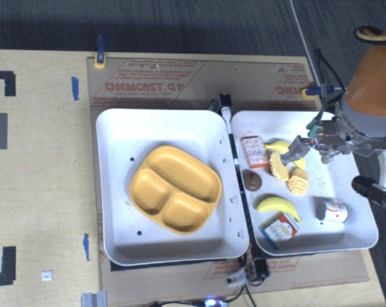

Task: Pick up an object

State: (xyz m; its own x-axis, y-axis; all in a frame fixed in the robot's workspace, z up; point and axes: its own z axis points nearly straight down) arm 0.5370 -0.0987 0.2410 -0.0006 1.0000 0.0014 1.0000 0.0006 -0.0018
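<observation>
Camera view: two shallow white bins are seen side by side. The left bin (109, 171) bears a yellow three-compartment plastic tray (175, 188). The right bin (365, 235) holds the candidates: a red-and-white snack packet (253, 152), a brown round piece (252, 181), a yellow banana (279, 206), a yellow corn cob (298, 183), a small carton (280, 230), a white cup on its side (332, 212). The grey gripper (297, 149) is poised at a slant above the pale yellow pieces (279, 166) near the corn – nothing is seen held. Whether it is spread or pressed together cannot be told

Step judged: approach, grasp not yet made. Next move calls for a descent onto one item – alignment clear of the crowded neighbours is needed
</observation>
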